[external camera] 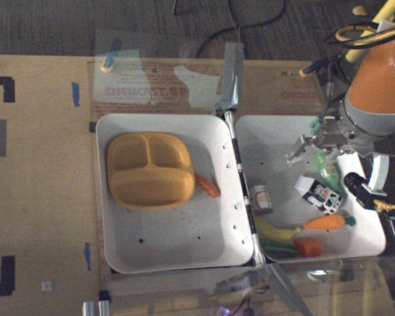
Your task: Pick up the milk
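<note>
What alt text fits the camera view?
The arm's gripper hovers in the right bin, just above the milk lying beside a carrot, banana and can. The left bin holds a yellow divided plate.

Dark grey carpet point(118, 5) at top, black cable point(250, 12) looped on it. Tan bench top point(39, 196) with black tape marks point(3, 87), blue tape bits point(76, 94). Even, flat light

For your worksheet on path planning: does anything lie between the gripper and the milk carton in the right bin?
Nothing visible does. The gripper hangs just above the milk carton, with bare bin floor between; the carrot lies beyond the carton.
</note>
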`<state>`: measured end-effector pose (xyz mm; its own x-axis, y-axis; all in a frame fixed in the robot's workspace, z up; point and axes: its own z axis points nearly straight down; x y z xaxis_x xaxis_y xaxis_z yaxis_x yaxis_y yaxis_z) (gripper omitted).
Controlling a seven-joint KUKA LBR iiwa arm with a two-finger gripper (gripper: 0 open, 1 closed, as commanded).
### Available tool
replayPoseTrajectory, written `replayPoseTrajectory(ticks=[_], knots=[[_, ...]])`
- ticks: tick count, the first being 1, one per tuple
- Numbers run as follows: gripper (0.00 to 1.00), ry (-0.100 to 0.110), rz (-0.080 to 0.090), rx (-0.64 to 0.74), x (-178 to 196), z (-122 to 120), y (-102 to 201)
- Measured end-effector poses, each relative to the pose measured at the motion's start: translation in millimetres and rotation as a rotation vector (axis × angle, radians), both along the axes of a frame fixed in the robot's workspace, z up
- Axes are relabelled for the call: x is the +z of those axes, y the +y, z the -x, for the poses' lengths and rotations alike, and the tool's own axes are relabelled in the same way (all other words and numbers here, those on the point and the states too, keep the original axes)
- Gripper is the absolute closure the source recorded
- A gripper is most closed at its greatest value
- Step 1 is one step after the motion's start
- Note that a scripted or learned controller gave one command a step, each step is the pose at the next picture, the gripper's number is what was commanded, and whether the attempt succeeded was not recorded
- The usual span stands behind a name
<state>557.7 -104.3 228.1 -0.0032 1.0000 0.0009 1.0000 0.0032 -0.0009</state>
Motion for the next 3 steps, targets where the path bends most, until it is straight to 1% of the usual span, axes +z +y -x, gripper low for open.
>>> replayPoseTrajectory(ticks=[1,2,3], knots=[[0.00,-0.002,0.000,0.200,-100.2,-3.5,-55.0],[0.00,-0.002,0.000,0.199,-99.9,-3.7,-55.0],[0.00,-0.023,0.009,0.240,-136.2,51.7,-53.6]])
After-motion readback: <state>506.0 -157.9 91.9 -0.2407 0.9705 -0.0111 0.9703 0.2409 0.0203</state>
